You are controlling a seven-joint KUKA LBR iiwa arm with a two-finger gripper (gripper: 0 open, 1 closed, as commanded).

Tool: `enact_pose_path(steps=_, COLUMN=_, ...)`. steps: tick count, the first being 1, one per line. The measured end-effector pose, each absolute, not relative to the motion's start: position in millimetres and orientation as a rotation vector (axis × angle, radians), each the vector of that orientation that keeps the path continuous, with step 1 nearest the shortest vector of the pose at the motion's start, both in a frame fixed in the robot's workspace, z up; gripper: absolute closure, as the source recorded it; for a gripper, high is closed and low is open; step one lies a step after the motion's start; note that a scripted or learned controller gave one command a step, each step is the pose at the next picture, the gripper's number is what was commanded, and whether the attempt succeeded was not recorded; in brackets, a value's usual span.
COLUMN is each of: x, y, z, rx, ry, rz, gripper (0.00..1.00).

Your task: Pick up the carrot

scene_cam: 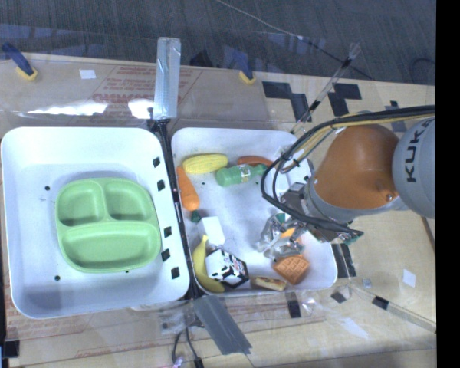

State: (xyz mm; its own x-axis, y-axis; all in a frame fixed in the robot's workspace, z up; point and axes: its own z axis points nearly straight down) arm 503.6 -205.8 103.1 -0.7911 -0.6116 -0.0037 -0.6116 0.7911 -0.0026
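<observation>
You are looking down at a slant on a pale wooden desk (391,282) covered in part by clear plastic sheeting, with dark carpeted floor (215,14) beyond its far edge and black-and-white marker patches near the right bin. Two shallow white bins sit side by side on the desk, touching along a central divider. The left bin (31,205) holds a green sectioned plate (106,225) with three compartments, lying flat near its middle. The right bin (238,244) holds the clutter: the carrot (188,190) lies along the bin's left wall, just beside the divider, its length running toward the far and near ends; a corn cob (205,162) rests at the far left, with a green bottle (238,175) beside it and a reddish item (254,160) just behind that. A small white block (212,228) lies below the carrot. At the near edge you see a banana (202,271) curving round a black-and-white carton (226,268), then a cracker (269,284) and a waffle (291,267). The arm (360,171) reaches in from the right, and the hand (282,234) hangs over the right bin's near right part, just above the waffle and well apart from the carrot; you cannot tell how its tips are set.
</observation>
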Motion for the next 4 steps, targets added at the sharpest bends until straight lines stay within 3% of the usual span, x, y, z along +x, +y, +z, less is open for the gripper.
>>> enact_pose_path(steps=1, x=505.9, y=-209, z=165, rx=-1.068, ry=2.948, rz=-0.007, gripper=1.00)
enact_pose_path(steps=2, x=504.8, y=-209, z=163, rx=-1.069, ry=2.951, rz=-0.001, gripper=0.00)
enact_pose_path(steps=3, x=495.4, y=-211, z=98, rx=-0.977, ry=2.978, rz=-0.010, gripper=0.00)
enact_pose_path(steps=4, x=497.5, y=-210, z=109, rx=-0.987, ry=2.973, rz=-0.012, gripper=1.00)
